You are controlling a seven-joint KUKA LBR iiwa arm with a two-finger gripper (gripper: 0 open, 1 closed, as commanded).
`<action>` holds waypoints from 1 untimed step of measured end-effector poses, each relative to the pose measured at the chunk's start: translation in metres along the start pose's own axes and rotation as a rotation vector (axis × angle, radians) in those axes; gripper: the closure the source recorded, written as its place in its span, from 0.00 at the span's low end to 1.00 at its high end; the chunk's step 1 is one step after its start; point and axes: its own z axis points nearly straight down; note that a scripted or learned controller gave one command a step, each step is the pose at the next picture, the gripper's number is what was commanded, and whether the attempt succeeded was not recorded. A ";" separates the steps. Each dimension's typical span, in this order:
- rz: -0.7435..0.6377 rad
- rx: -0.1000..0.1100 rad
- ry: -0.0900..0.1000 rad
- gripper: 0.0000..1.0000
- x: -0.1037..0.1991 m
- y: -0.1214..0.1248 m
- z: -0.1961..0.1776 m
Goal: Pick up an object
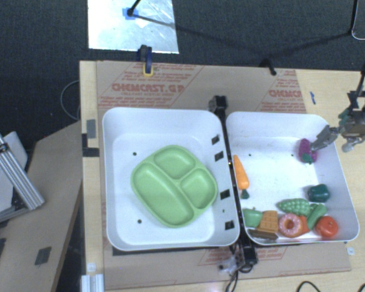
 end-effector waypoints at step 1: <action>-0.004 -0.011 -0.003 0.00 0.001 0.002 -0.007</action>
